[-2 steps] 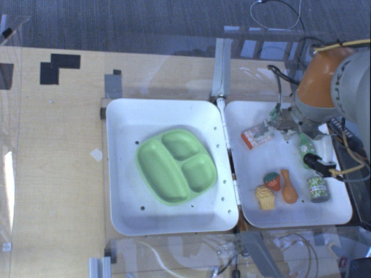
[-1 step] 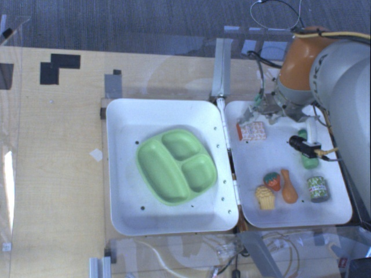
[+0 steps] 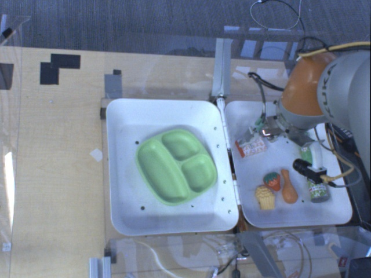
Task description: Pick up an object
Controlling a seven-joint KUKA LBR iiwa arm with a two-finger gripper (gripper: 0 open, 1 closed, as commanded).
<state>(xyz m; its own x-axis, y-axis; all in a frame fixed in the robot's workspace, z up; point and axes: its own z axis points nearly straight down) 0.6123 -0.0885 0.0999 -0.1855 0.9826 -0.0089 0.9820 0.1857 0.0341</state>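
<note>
My gripper (image 3: 264,127) is low over the upper left part of the right bin (image 3: 342,213), below the orange band of the arm. A red and white packet (image 3: 251,147) lies just below and left of it, touching or very near its tip; whether it is held I cannot tell. Lower in the same bin lie a yellow toy corn (image 3: 265,198), a small red and green strawberry-like toy (image 3: 272,180), an orange carrot-shaped toy (image 3: 288,187), a small dark can with a green label (image 3: 318,191) and a small green item (image 3: 305,153) partly hidden by the arm.
The left bin (image 3: 124,213) holds a green divided plate (image 3: 176,165) in its middle. A raised rim (image 3: 228,155) separates the two bins. The arm's bulk covers the right bin's upper right corner.
</note>
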